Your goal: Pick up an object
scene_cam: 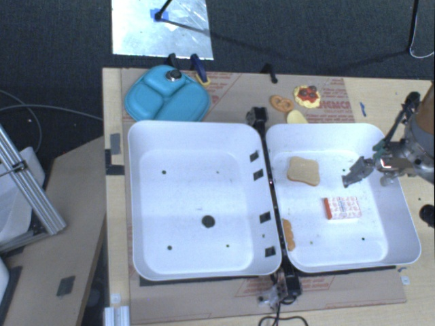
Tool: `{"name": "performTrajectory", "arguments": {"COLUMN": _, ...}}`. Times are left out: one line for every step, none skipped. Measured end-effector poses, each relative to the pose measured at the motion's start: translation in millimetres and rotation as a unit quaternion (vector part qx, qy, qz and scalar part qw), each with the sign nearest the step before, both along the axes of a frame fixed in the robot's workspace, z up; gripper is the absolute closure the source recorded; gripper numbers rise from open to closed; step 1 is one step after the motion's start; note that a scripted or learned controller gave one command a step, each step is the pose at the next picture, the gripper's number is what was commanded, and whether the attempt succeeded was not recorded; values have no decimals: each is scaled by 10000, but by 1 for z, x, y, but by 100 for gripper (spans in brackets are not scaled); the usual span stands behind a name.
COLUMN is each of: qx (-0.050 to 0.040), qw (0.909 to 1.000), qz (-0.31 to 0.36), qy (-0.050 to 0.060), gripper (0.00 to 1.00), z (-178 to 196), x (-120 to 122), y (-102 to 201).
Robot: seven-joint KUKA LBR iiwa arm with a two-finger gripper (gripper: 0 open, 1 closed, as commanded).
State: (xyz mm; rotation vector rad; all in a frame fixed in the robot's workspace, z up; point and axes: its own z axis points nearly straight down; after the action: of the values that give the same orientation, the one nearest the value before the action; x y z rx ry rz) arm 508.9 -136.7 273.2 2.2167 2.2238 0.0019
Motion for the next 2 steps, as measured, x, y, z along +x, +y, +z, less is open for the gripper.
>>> {"name": "performTrajectory", "arguments": {"qx": -34, "qw": 10000, "qz": -23, "qy": -52, "gripper": 0, "z": -192, "x": 35, "y": -39}}
{"name": "performTrajectory", "arguments": {"qx": -34, "qw": 10000, "qz": 8, "qy": -76, "gripper": 0, "z": -184, "x": -5, "y": 16}}
